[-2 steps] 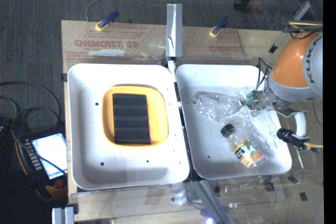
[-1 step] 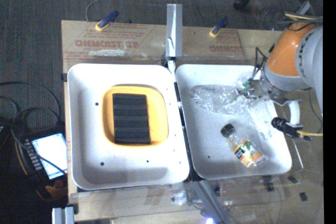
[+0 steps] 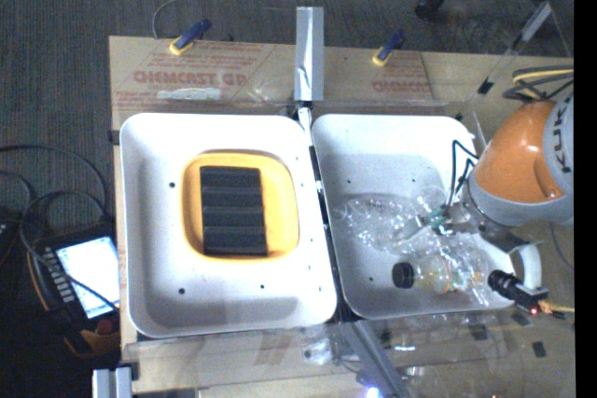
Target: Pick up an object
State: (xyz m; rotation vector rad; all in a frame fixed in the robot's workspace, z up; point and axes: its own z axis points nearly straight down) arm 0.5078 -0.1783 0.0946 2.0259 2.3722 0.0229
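Arm [image 3: 522,168] enters from frame right, orange band over the right bin's [image 3: 373,140] right rim. End effector [image 3: 446,221] sits low in the right half of that bin, over crumpled clear plastic [image 3: 387,219]; can't tell its state. Clear bottle with black cap [image 3: 424,275] lies on its side near the bin's lower edge, just below the end effector. Open floor in the bin's upper left. Left bin [image 3: 149,228]: yellow tray with black ribbed insert [image 3: 238,208], centred, margin all round. Surface [image 3: 215,75] bare toward frame top.
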